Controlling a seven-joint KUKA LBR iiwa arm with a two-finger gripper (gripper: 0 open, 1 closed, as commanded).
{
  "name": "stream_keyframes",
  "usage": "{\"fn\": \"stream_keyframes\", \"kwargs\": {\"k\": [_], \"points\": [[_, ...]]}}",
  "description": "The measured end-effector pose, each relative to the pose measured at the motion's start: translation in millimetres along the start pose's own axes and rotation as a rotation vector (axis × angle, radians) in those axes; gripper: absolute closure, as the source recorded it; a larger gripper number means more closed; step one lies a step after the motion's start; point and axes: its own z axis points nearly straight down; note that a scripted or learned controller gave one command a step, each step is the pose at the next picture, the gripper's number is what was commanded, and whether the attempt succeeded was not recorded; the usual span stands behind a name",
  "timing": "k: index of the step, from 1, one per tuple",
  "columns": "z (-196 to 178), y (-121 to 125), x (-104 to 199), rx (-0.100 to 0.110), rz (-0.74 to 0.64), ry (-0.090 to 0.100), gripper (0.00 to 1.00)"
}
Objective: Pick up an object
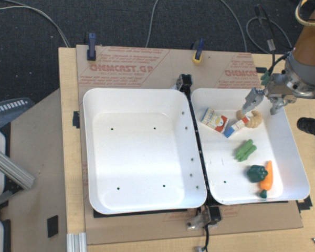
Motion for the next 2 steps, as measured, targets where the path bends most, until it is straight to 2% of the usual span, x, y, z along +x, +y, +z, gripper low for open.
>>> {"fn": "stream_keyframes", "kwargs": {"k": [1,2], "points": [[-3,1,0,-0.005,-0.001,-0.001,0.0],[60,-3,0,0.0,-0.001,0.0,0.0]]}}
